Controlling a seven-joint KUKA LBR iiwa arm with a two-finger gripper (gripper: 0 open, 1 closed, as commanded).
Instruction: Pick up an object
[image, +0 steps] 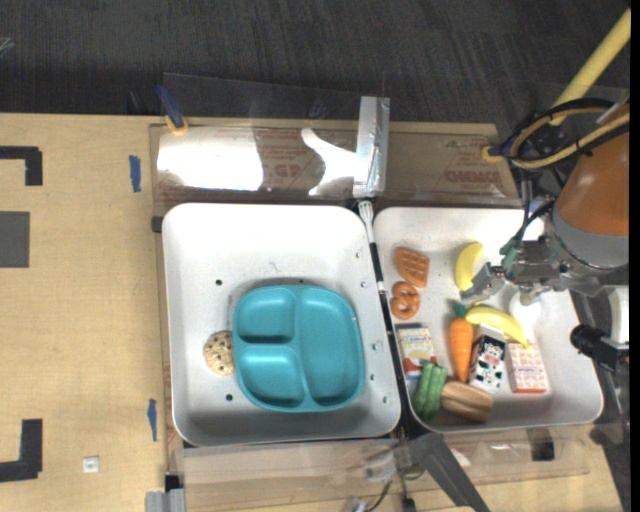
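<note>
Gripper (497, 278) hovers low over right bin (580, 400), just above banana (497, 321) and carrot (459, 345); grip state cannot be told. Second banana (468, 264), pretzel (405, 299), small boxes nearby. Left bin (190, 250) holds teal tray (297, 346), cookie (218, 352) beside it.

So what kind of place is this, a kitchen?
More likely a robot test bench: a grey arm with a claw over a white bin of toy food, like a carrot, on a taped cardboard bench.

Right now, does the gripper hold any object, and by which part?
Nothing is seen between the fingers. The gripper hovers open over the right bin, near the yellow banana.
</note>
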